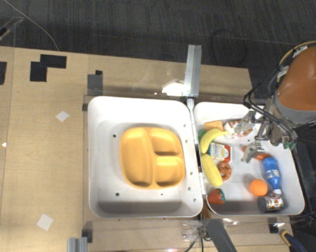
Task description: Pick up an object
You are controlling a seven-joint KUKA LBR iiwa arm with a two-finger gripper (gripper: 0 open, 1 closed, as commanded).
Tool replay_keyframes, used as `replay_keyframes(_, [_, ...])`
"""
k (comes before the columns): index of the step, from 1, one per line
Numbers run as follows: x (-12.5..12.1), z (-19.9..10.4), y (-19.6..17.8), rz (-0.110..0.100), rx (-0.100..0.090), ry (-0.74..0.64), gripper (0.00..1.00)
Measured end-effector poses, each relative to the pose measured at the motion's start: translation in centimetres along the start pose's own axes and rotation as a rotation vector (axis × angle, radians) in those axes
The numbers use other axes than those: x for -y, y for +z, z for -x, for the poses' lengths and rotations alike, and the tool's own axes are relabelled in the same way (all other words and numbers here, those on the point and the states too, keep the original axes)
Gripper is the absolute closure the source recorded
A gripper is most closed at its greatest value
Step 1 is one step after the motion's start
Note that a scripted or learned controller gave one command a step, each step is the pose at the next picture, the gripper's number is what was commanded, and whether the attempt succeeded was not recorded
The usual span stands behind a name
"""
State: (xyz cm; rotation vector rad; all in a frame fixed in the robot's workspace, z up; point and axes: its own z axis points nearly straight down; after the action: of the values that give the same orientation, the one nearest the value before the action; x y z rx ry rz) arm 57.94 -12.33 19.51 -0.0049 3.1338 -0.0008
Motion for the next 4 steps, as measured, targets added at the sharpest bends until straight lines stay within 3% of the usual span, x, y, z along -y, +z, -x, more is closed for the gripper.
replay_keyframes(1, [-1.1, 2.4, 9.8, 0.0, 0.003, 0.21, 0.0])
replay_keyframes(2, [0.7, 7.4, 10.5, 0.0, 0.005, 0.221, 0.0])
replay_keyframes(3, [4.0, 6.1, 10.7, 0.004, 0.004, -0.004, 0.0])
replay_keyframes(4, [1.1, 8.6, 10.6, -0.007, -0.022, 0.437, 0.0])
